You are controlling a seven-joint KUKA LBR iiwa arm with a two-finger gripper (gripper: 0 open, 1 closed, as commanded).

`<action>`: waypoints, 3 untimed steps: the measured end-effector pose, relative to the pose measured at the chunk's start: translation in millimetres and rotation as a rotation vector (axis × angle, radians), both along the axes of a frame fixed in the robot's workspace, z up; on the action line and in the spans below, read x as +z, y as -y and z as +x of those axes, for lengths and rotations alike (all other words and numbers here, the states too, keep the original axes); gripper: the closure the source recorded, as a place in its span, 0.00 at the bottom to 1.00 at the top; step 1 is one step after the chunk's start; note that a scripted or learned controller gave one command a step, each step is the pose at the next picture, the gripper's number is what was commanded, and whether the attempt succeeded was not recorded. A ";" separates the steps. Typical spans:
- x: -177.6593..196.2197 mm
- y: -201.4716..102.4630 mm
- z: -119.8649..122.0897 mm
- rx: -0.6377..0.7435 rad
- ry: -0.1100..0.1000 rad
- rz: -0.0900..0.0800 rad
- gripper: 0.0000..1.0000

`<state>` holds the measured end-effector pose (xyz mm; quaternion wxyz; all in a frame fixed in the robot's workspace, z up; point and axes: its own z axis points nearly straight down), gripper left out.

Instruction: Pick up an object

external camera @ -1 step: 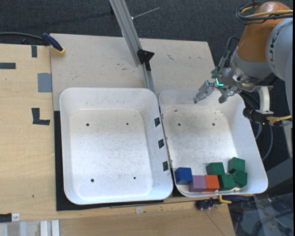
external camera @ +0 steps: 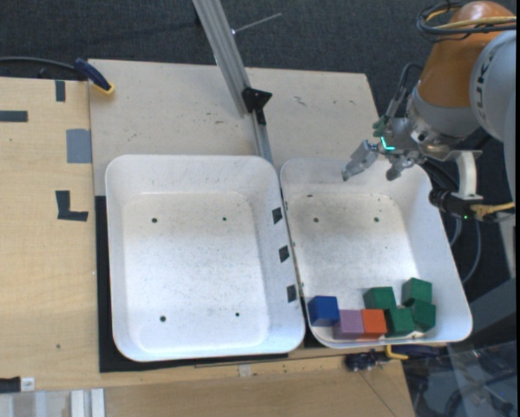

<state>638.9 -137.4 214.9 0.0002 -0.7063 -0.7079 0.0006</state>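
**Gripper high, blocks low in the right bin**

Near edge, about five o'clock: small blue cube [external camera: 324,309], purple block [external camera: 352,322], orange block [external camera: 374,321] and green blocks [external camera: 404,306] crowd the shallow white right bin's [external camera: 433,233] corner. Far end, two o'clock: two-finger gripper [external camera: 374,165], fingers spread, nothing between. Risk: tight packing may block finger entry, or the wall deflect a descent

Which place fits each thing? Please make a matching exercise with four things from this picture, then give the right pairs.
Things:
1. blue block
2. orange block
3. gripper
4. blue and yellow clamp

Places:
a. above the far end of the right bin
b. on the bench, beyond the left bin
c. leftmost in the row of blocks
d. just right of the purple block

Pairs: 1-c, 2-d, 3-a, 4-b
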 end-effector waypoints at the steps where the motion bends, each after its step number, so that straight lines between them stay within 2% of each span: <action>1: -57.7 9.1 0.9 -0.002 -0.006 0.000 0.00; 2: -120.6 12.4 4.0 -0.001 -0.007 0.000 0.00; 3: -123.3 11.8 3.7 -0.001 -0.002 -0.001 0.00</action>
